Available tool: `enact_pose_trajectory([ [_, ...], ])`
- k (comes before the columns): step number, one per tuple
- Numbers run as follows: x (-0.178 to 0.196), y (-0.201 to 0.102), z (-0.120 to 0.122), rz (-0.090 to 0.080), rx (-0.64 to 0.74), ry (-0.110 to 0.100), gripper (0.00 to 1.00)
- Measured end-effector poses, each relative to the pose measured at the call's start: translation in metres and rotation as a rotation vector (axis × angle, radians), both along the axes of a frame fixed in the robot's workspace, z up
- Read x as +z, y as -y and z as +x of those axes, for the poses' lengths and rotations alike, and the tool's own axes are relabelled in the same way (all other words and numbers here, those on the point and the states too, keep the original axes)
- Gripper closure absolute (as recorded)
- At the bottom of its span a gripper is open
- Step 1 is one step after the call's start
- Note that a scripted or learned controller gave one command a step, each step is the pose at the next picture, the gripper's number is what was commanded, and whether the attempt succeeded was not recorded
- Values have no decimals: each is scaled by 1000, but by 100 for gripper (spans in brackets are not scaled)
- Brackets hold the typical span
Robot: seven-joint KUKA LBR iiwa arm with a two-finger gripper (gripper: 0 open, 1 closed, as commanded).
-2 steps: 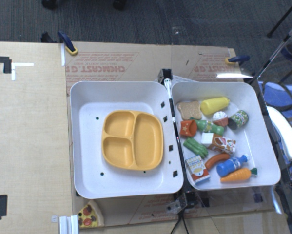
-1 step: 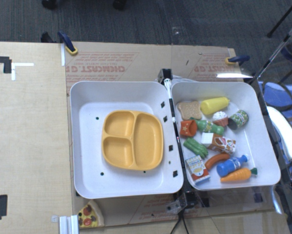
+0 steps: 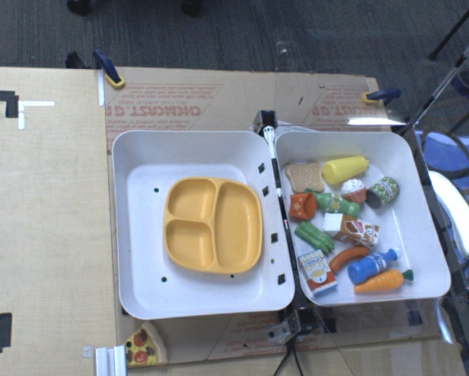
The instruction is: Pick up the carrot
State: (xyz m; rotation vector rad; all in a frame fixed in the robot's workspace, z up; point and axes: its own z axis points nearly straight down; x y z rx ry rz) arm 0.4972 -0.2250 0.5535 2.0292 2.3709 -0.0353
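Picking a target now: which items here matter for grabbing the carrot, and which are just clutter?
Job:
carrot, near front edge of right bin

Lying about:
blue bottle
sausage
juice carton
yellow divided plate in left bin

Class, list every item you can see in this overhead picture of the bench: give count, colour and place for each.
Bins: 2, white, side by side on the bench.
Divided plate: 1, yellow, in the left bin.
Carrot: 1, orange with green top, right bin's near edge.
Bottle: 1, blue, just behind the carrot.
Sausage: 1, red-orange, left of the bottle.
Bread slice: 1, brown, right bin's far left.
Yellow toy: 1, right bin's far side.
Juice carton: 1, white and orange, right bin's near left.
Pizza slice: 1, on the bench below the left bin.
Clamps: 2, blue, on the cardboard's far edge.
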Motion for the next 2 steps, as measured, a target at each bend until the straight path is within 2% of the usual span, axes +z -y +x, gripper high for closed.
enact_pose_trajectory([
  [1, 0, 0, 0, 0, 0, 0, 0],
  [2, 8, 0, 3, -4, 2, 0, 100],
])
